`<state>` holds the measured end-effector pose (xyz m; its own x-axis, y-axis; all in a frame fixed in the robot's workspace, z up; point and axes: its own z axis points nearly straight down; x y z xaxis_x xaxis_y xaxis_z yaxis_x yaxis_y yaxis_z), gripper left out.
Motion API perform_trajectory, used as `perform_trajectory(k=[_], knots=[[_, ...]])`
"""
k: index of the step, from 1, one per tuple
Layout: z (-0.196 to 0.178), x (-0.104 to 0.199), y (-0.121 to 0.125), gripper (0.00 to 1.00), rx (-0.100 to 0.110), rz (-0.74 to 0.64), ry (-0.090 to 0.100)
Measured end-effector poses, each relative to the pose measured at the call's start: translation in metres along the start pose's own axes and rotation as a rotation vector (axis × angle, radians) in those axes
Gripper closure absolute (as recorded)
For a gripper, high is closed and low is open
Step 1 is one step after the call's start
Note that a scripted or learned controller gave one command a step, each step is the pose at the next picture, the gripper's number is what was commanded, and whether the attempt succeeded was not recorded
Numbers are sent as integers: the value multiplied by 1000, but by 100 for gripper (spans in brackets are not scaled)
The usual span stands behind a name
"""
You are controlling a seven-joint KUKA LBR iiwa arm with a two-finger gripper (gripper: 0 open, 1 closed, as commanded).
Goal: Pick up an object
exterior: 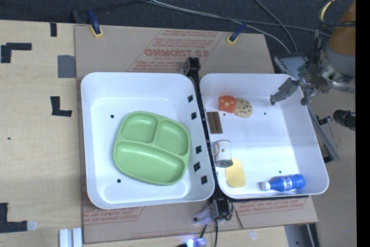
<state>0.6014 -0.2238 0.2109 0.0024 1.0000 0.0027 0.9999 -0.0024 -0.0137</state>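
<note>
From my feed, the gripper [293, 92] sits at the upper right corner of the right bin [300, 130], above its rim, with the arm [341, 43] coming in from the right edge. I see two dark fingers splayed apart — one [282, 91] angled out over the bin floor toward the left, the other [304, 95] pointing down near the bin's right wall. They stand wide, and nothing is between them; I see no object touching either one.

The things to pick lie in the right bin, all well apart from the gripper. An orange piece [227, 103] and a tan cookie with dark spots [243, 108] sit just beside each other near the upper left of the bin. Below them along the left wall I make out a brown strip [214, 122], then a clear cup [222, 151], then a yellow piece [236, 175] close under it. A blue bottle with a white cap [283, 183] lies on its side near the lower right corner.

The left bin [98, 124] holds a green divided plate [152, 147], tilted a little.

The arm's upper part is cut off by the frame edge, and the wrist is a cluster of cables and grey metal I can't sort out. The cup is see-through and hard to read — whether it stands or lies I can't tell.
</note>
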Motion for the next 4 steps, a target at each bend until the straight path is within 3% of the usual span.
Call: perform_trajectory(k=[1,3,4], knots=[[-8,0,3,0,-13,-4,-3],[101,7,0,0,-7,-4,-2],[127,7,1,0,-14,-5,-5]])
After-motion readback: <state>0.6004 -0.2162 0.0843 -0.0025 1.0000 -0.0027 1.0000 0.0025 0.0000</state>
